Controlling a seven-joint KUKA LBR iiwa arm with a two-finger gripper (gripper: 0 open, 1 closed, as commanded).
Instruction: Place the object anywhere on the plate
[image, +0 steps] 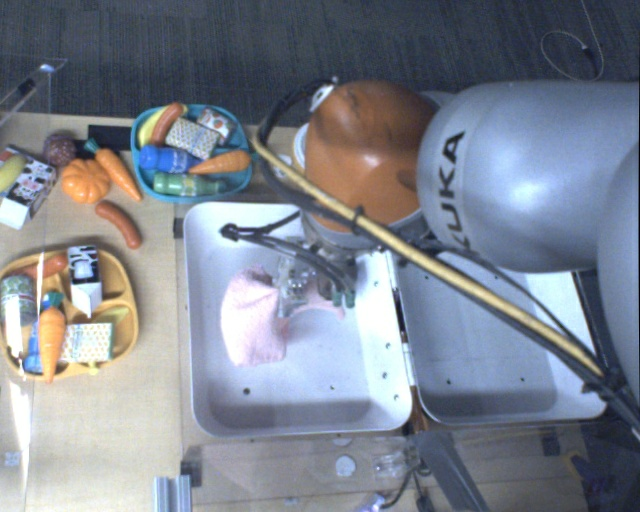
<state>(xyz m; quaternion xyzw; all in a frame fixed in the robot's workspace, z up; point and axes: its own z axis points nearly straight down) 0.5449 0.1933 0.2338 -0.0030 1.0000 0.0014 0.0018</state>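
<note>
Jaws (300, 292) down over the pink cloth (256, 318), apparently pinching its upper right edge, though hard to tell for certain from above. Cloth lying crumpled in the left bin (215, 400), near the middle. Likely light, limp and prone to slip or drape, so best pinched at a raised fold rather than flat fabric. No obvious plate nearby; blue bowl (240, 183) and yellow tray (125, 285) of toy food on the worktop (150, 440) to the left
</note>
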